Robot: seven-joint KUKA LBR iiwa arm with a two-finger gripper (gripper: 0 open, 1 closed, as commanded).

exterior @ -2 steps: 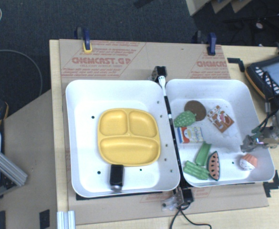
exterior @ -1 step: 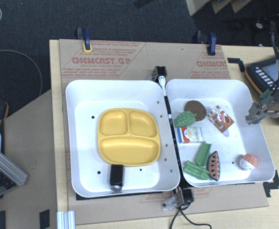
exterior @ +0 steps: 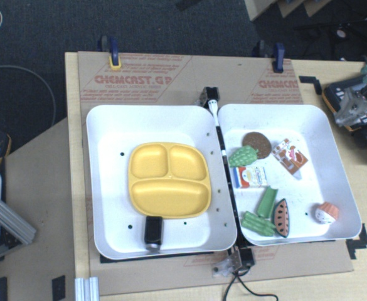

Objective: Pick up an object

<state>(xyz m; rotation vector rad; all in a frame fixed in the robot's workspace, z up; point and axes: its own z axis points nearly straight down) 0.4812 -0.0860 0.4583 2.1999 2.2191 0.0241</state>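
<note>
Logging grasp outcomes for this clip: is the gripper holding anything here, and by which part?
Nothing is seen held. The gripper sits at the right edge, outside the right white bin, with no object between its fingers; whether they are open cannot be told.

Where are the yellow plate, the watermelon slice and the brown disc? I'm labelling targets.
Yellow plate [exterior: 169, 179], camera view, centre divider.
Watermelon slice [exterior: 282, 218], camera view, its middle.
Brown disc [exterior: 259, 143], camera view, its middle.

At the right edge of the frame, upper part, a dark mechanism [exterior: 356, 105] is cut off by the border; what it is cannot be told. The print on the small red-and-white packet [exterior: 290, 156] is unreadable.
</note>
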